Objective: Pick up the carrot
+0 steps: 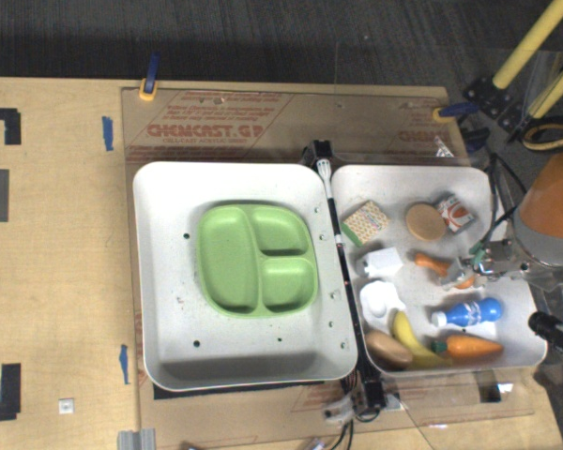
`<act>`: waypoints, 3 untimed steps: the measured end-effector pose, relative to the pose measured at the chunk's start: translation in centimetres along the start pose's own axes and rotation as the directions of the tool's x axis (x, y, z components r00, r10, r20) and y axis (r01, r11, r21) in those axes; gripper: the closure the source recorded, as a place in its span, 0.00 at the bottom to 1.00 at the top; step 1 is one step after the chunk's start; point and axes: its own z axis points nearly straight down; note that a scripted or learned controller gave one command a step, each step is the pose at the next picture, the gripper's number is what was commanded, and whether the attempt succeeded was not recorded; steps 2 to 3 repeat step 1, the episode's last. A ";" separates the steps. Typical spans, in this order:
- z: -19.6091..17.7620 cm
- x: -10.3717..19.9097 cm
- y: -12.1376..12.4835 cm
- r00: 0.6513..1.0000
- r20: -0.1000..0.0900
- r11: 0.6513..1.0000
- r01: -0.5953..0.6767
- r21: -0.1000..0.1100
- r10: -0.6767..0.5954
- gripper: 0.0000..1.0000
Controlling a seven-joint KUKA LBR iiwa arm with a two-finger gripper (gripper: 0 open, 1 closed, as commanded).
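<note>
The carrot (474, 348) is orange with a green stub at its left end. It lies flat along the front edge of the right bin (405, 178), just below a blue and white bottle (469, 314). My gripper (480, 264) hangs over the right side of that bin, some way behind the carrot and not touching it. A second, smaller orange piece (432, 262) lies just left of the gripper. The grey wrist and its orange band (551, 204) come in from the right edge.
The right bin also holds a checkered box (364, 221), a tan disc (425, 221), a white cube (385, 261), a white cup (379, 300), a banana (409, 336) and a brown potato (387, 347). A green divided plate (256, 258) sits in the left bin (159, 251).
</note>
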 end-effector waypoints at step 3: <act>-4.8 7.1 3.3 0.994 -0.005 0.994 0.112 0.002 -0.112 1.00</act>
